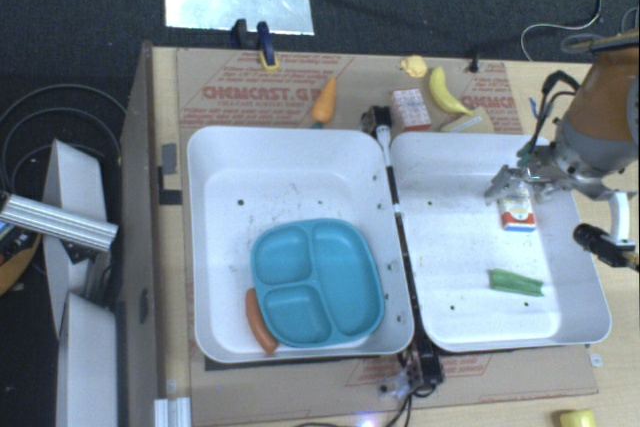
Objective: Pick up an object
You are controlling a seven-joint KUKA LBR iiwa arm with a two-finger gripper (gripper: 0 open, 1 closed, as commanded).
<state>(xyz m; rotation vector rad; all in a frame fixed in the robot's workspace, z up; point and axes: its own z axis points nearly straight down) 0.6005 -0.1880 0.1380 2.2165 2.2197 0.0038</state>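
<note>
My gripper [514, 185] hangs over the far part of the right bin [570, 315], reaching in from the right on the grey arm with its orange band. A small red, white and blue carton [518, 215] lies directly under the gripper, its top edge partly covered by it. Whether they touch I cannot tell. A flat green piece [516, 282] lies on the bin floor nearer the front, apart from the gripper.
The left bin [225, 205] holds a blue divided plate [318, 281] with an orange sausage [260, 320] at its left. Behind the bins lie a carrot [324, 101], a small box [411, 108] and a banana [446, 92]. A black part [605, 245] sticks out at the right bin's right rim.
</note>
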